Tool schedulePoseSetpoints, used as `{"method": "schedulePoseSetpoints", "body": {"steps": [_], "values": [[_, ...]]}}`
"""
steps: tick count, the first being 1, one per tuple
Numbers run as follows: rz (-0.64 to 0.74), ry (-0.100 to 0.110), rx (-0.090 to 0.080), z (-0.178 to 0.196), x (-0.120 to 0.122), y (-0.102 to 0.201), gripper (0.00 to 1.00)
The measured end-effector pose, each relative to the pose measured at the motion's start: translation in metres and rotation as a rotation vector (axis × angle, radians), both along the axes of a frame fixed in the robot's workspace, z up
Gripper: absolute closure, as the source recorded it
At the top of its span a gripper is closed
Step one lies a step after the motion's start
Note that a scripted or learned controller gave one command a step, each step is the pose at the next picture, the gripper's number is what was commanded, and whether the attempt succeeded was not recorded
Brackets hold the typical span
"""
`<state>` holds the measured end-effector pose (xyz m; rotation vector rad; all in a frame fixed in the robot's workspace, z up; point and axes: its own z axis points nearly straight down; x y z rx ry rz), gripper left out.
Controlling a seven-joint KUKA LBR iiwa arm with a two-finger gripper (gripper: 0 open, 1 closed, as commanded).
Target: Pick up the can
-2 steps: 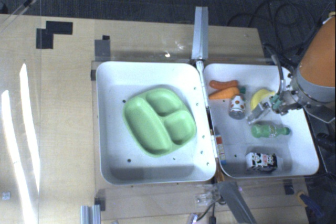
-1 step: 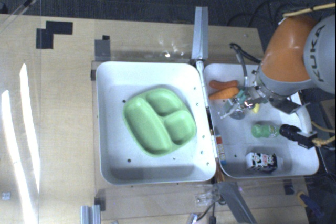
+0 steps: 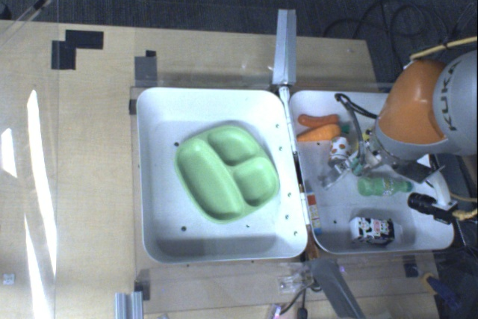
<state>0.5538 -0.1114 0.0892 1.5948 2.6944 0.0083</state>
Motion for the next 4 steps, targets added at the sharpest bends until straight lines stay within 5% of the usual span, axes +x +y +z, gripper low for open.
{"method": "schedulePoseSetpoints", "body": {"steps": [1, 2, 3, 4], "values": [[-0.166, 0.001, 0.002, -0.001, 0.069, -0.023, 0.00], [-0.100, 0.006, 0.001, 0.008, 0.045, -0.043, 0.00], [-0.086, 0.007, 0.001, 0.007, 0.042, -0.027, 0.00], [-0.085, 0.000, 0.001, 0.019, 0.045, -0.027, 1.00]]}}
